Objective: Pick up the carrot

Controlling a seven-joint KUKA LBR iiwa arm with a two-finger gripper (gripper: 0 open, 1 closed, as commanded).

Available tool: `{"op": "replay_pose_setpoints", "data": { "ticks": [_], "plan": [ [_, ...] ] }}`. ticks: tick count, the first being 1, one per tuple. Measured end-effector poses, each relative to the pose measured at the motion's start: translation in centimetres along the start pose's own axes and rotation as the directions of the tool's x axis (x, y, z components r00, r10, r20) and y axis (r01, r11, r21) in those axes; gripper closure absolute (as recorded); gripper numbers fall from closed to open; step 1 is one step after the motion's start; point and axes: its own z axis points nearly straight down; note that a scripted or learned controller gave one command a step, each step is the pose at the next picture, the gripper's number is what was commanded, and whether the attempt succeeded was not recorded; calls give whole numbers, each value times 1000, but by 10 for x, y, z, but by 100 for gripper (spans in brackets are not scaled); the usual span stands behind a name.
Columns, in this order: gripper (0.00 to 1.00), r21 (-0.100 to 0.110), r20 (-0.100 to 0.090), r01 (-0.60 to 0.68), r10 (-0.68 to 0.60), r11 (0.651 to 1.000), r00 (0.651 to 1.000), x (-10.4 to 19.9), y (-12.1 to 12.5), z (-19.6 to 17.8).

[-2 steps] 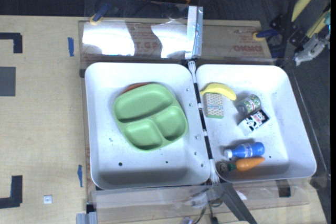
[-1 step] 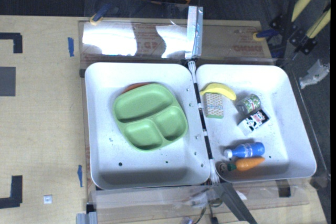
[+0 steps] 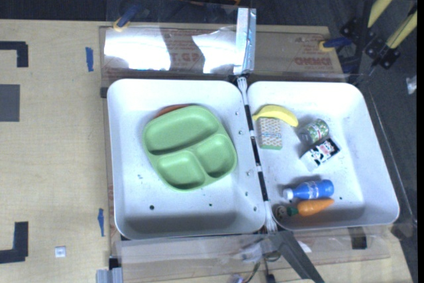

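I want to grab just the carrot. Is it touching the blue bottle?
Touching. The camera view shows the carrot lying right under the blue bottle in the right bin, their sides meeting with no white showing between them.

A single fixed camera looks down at a slant from above the pale wooden desk (image 3: 53, 162), far enough to take in both shallow white plastic bins (image 3: 126, 209) side by side, the dark floor beyond.
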Motion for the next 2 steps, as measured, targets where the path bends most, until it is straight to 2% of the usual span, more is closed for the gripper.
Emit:
{"op": "replay_pose_setpoints", "data": {
  "ticks": [1, 2],
  "plan": [
    [0, 0, 0, 0, 0, 1000, 1000, 0, 0, 0],
    [0, -2, 1, -43, 43, 999, 999, 0, 18, 0]
  ]
}}
